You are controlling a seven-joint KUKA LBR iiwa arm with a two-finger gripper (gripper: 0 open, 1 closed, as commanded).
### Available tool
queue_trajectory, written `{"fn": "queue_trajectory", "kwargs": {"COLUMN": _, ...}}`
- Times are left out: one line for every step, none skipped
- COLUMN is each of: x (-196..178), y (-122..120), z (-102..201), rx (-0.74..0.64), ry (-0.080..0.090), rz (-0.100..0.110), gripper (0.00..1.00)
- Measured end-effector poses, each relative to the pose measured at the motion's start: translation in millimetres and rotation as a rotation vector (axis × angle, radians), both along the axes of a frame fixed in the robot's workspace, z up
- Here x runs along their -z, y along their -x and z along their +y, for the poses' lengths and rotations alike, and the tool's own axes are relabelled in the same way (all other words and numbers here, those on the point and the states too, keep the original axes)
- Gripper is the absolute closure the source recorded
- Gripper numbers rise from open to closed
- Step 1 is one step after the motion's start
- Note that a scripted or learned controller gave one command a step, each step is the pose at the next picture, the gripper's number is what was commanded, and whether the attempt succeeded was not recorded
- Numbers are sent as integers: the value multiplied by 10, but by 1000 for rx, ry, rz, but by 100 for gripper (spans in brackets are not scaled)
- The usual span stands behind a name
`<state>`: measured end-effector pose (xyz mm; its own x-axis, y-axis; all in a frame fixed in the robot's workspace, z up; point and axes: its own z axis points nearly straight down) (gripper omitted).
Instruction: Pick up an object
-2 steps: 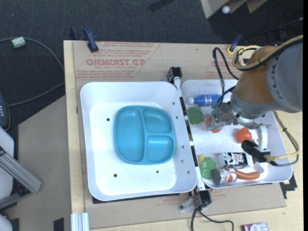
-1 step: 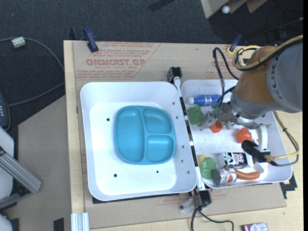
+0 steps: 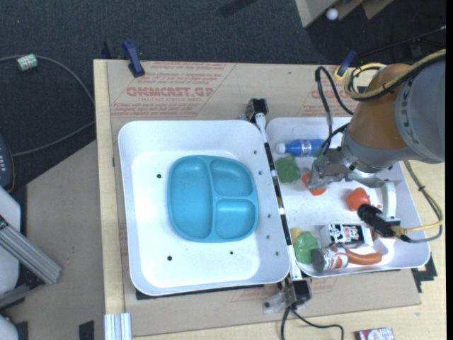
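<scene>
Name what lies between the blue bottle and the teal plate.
In the camera view, the bins' touching rims lie between the blue bottle and the teal plate.

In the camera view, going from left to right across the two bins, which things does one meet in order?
Blue divided plate → green piece → blue bottle → gripper → orange piece.

Glossy white plastic bins (image 3: 141, 211); smooth teal plastic plate (image 3: 212, 198)
</scene>
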<state>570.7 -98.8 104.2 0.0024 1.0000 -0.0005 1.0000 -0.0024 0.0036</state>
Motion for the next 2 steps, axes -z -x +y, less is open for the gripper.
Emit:
{"fn": "queue_trajectory", "kwargs": {"x": 1, "y": 1, "z": 1, "rx": 0, "ry": 0, "rz": 0, "gripper": 0}}
{"fn": "queue_trajectory", "kwargs": {"x": -98, "y": -4, "z": 3, "rx": 0, "ry": 0, "rz": -2, "gripper": 100}}
